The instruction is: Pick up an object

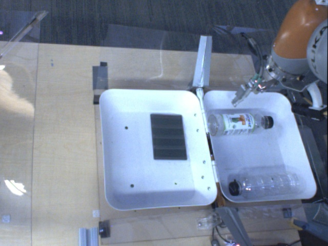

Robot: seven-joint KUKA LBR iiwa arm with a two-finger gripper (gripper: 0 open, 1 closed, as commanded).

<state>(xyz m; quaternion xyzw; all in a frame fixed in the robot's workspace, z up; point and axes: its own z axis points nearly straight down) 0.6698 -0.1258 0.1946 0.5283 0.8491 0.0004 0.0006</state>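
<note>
Two bottles lie on their sides in the right bin [302, 152]. A clear bottle with a green and orange label [238, 123] is at the far end, its dark cap pointing right. Along the near wall rests a clear unlabelled bottle [266, 184] with a black cap at its left end. A flat dark rectangular block [168, 136] lies in the middle of the left bin [118, 163]. My gripper [241, 96] hangs over the far rim of the right bin, just above and behind the labelled bottle, slanting down to the left. It holds nothing that I can see.
The grey arm with its orange band [300, 27] comes in at the upper right. A metal post [202, 60] stands behind the gap between the bins. Clear plastic sheeting covers the bench at the left and the back.
</note>
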